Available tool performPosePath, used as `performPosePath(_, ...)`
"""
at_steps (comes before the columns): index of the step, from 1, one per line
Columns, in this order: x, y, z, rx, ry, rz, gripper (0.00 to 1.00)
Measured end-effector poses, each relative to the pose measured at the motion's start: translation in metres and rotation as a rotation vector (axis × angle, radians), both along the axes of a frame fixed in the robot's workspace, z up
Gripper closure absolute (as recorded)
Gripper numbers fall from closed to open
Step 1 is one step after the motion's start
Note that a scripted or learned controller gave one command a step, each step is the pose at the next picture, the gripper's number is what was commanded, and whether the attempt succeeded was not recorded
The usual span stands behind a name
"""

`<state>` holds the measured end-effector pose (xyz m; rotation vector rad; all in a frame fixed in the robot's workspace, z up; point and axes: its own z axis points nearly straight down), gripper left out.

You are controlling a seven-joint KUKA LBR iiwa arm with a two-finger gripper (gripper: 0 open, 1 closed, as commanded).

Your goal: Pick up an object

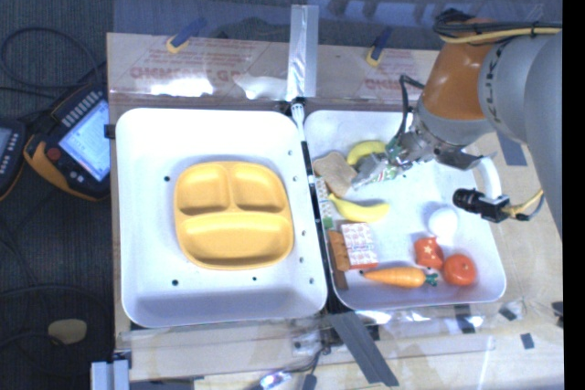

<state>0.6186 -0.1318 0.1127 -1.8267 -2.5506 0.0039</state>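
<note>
The right bin (494,288) holds several toy foods. A yellow banana (362,209) lies near its middle. A second yellow piece (365,149) and a brown bread slice (333,169) sit at the upper left. A carrot (395,276), a red tomato (460,269), a small red fruit (428,249), a white egg (442,221) and a red-and-white packet (357,244) fill the lower part. My gripper (375,169) is low in this bin, between the upper yellow piece and the banana, just right of the bread slice.
The left bin (146,142) holds a yellow divided tray (235,213). A tall divider (303,59) rises between the bins at the back. A handheld pendant (78,146) with cables lies on the floor at left. The arm's orange band (462,82) hangs over the right bin's upper corner.
</note>
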Motion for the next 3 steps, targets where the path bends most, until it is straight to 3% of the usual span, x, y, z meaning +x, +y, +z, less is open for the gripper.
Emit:
performPosePath(1, 0.017, -0.017, -0.021, -0.001, -0.017, 0.039, 0.00)
performPosePath(2, 0.023, -0.071, -0.024, -0.002, -0.015, -0.202, 0.00)
performPosePath(3, 0.023, -0.069, -0.019, -0.003, -0.011, -0.200, 1.00)
